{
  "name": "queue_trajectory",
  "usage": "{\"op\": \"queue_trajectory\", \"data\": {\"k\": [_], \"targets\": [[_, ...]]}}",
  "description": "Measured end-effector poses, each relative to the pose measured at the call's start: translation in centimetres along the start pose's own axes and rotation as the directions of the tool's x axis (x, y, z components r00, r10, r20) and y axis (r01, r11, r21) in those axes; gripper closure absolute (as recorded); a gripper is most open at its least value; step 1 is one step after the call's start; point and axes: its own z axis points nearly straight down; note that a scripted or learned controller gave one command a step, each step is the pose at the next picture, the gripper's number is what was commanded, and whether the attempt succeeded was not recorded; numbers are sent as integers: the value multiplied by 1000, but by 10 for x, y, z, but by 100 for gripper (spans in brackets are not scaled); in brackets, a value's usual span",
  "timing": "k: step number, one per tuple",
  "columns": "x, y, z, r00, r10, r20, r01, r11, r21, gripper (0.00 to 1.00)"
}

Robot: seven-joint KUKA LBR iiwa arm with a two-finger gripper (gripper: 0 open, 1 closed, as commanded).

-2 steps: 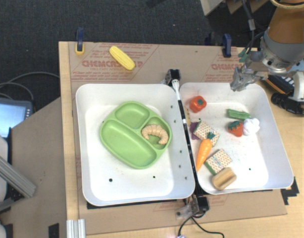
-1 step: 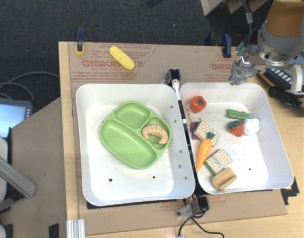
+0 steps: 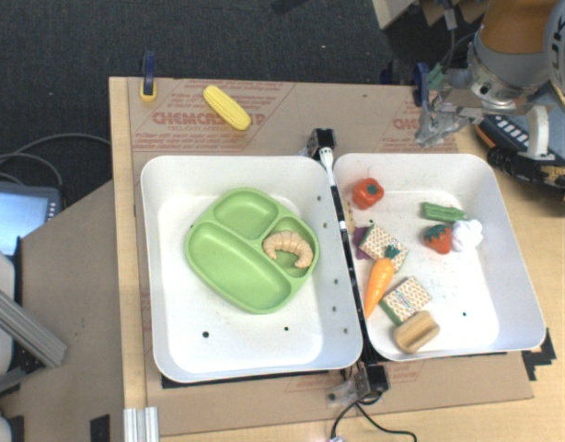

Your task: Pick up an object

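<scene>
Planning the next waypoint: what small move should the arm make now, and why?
Probably bring the gripper toward the camera and down into the right bin. It hangs above the bin's far rim holding nothing, while the tomato and green piece lie nearest inside.
</scene>
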Motion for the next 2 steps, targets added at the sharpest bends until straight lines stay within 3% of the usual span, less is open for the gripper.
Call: {"op": "queue_trajectory", "data": {"k": [2], "targets": [[2,-1,8,1000,2,0,-2,1000,2,100]]}}
